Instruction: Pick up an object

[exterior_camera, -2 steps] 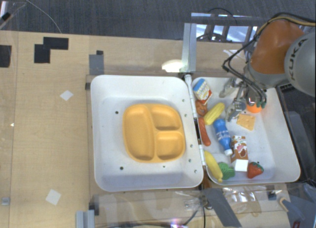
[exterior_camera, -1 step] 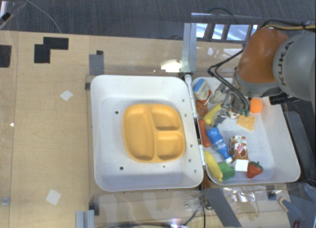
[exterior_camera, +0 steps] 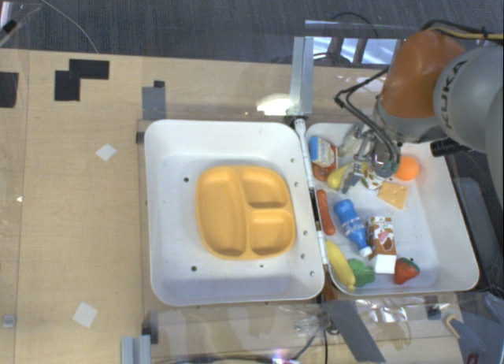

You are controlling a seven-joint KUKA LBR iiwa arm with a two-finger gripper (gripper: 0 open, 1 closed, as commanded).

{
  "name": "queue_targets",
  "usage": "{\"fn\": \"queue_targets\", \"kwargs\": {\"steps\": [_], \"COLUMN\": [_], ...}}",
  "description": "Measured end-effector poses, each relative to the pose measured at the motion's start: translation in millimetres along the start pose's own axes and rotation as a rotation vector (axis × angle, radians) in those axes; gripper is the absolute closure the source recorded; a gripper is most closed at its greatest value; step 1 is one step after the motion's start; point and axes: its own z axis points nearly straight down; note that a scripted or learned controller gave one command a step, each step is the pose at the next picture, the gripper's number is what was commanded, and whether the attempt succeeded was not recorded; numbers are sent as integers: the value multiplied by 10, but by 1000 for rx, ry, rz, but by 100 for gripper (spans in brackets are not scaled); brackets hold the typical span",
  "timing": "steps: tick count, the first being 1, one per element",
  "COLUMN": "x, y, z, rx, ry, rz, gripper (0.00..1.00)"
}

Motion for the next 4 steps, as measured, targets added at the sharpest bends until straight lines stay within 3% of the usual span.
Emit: {"fn": "queue_targets", "kwargs": {"steps": [1, 2, 3, 4], "x": [-14, 45, -2, 102], "y": [-195, 0, 23, 498], "z": [4, 4, -151, -1333], "rx": [0, 4, 0, -1], "ry": [-7, -8, -30, -27], "rz": [-1, 85, 81, -90], "gripper": [0, 0, 100, 100]}}
